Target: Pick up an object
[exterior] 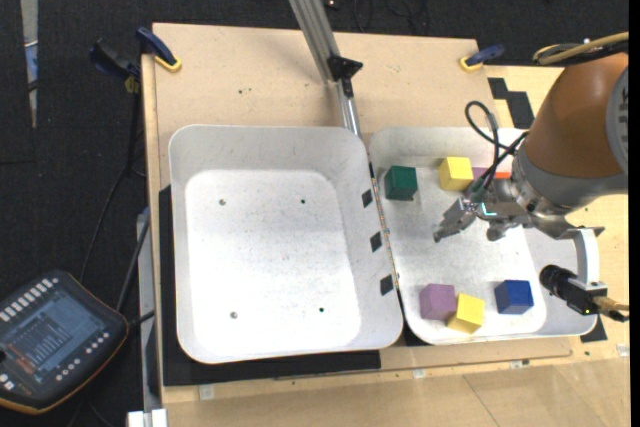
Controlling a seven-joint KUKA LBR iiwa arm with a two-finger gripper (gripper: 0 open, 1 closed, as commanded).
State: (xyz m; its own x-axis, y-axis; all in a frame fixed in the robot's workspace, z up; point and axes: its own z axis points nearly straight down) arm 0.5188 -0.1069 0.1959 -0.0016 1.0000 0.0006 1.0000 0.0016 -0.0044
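Loose blocks sit spread out in the right bin (420,340) on the counter (260,75), likely so each can be grabbed alone: green block (401,182), yellow block (455,173), purple block (437,301), a second yellow block (466,313), blue block (514,296). The gripper (470,223) hangs over the bin's bare middle, fingers (447,226) spread apart, nothing between them, touching no block.

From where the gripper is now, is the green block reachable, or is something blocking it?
Probably yes. The gripper hangs over the right bin, and the green block sits apart from the yellow block, with bare floor between it and the gripper. The bin's left wall is close, which may crowd a finger.
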